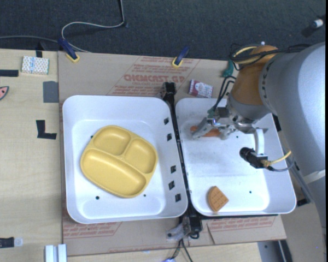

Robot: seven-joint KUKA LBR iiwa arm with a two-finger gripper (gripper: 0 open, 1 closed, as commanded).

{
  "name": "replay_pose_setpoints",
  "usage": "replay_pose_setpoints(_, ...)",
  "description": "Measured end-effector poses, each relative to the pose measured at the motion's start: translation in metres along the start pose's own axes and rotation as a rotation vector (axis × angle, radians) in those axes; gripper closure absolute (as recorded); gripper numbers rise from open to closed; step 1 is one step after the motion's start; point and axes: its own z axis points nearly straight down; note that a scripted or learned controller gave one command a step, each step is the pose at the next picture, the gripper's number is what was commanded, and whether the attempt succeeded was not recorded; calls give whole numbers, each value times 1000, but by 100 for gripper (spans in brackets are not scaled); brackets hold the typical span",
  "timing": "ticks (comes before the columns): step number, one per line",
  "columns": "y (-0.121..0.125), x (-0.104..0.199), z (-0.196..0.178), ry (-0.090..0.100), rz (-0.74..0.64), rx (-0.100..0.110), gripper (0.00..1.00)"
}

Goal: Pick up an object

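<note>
Table (22, 146): pale wood surface with a brown cardboard sheet (142, 75) under two shallow white bins set side by side.
Left bin (76, 111): holds a yellow divided plate (119, 160) with three compartments, lying flat near the bin's centre.
Right bin (284, 198): holds a small orange object (209, 132) near its far left part and a tan cracker-like piece (217, 198) near its front edge, the two well apart.
Arm (295, 86): grey, with an orange band (250, 83) above the wrist, reaching in from the right over the right bin.
Pincer (205, 130): low over the far left part of the right bin, fingers pointing left, its tips at the small orange object; whether the fingers are spread or closed on it cannot be told at this slant.
Cable (265, 160): a black fitting with a yellow lead hangs beside the wrist over the right bin.
Surroundings: a small red-and-white packet (200, 88) lies on the cardboard just behind the right bin; yellow-and-blue clamps (70, 50) grip the cardboard's far edge.
</note>
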Motion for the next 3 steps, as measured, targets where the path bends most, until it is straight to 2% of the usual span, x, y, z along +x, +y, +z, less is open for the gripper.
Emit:
replay_pose_setpoints(1,1,0,-11,-2,-2,-3,100)
replay_pose_setpoints(2,0,0,-10,-2,-2,-2,0)
replay_pose_setpoints(3,0,0,-19,-1,-2,-1,100)
